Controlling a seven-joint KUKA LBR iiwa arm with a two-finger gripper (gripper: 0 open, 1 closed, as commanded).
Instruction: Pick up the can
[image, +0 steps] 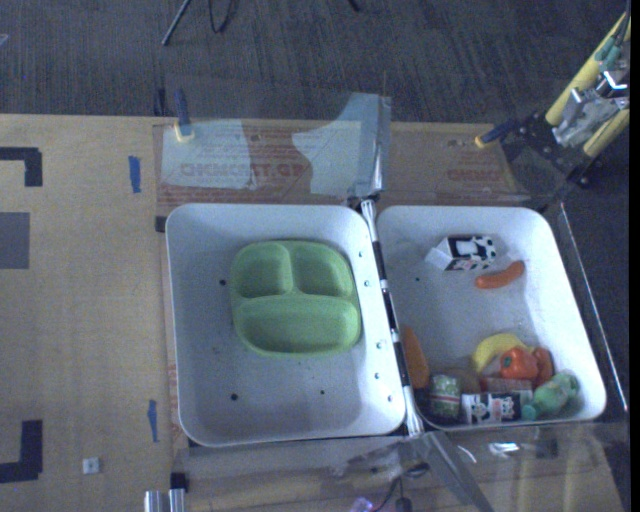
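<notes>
A: Left bin (190, 330)?
B: Green divided tray (295, 298), lying flat near the middle.
A: Right bin (560, 262)?
B: Black-and-white carton (463, 251) and red sausage (499, 275) at the far side. Near edge, a heap: carrot (415, 357), can (445, 394) just beside it at the near-left corner, second carton (497, 406), banana (497, 347), orange toy (519, 363), green toy (556, 393).
A: End effector?
B: Top right (590, 100), off the bins, yellow parts. Grip state: can't tell.
</notes>
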